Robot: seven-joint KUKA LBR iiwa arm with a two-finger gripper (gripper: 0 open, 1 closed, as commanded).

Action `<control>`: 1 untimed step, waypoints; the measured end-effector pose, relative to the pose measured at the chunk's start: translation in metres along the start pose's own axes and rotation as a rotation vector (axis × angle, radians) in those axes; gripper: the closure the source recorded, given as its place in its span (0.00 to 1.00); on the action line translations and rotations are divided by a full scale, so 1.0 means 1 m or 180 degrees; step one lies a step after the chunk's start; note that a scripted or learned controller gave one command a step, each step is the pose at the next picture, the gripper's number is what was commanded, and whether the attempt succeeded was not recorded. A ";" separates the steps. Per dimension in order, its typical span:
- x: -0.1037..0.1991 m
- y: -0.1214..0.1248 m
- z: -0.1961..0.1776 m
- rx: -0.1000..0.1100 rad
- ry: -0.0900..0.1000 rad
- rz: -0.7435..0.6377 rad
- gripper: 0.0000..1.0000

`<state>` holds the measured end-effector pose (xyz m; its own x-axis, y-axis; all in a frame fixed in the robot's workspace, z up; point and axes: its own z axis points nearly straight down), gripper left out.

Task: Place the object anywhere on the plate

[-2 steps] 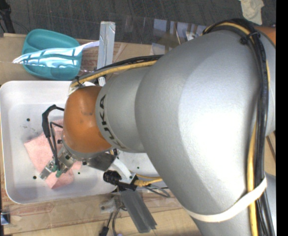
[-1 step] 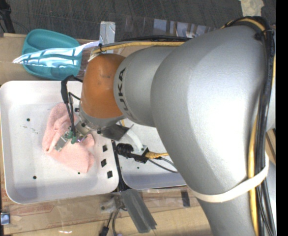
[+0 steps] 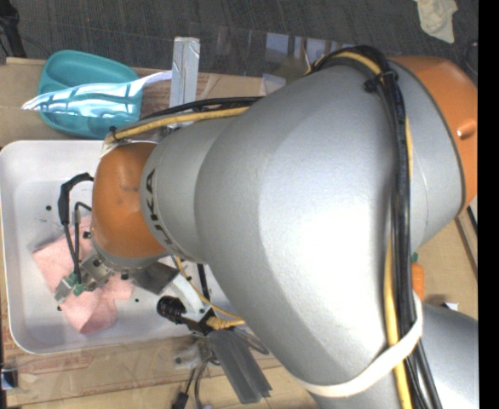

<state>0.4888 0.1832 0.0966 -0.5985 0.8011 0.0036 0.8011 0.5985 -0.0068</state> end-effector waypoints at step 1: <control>-0.045 -0.049 -0.079 -0.0020 -0.0010 0.0078 0.00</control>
<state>0.4768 0.1176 0.1758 -0.5787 0.8155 0.0004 0.8155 0.5787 -0.0007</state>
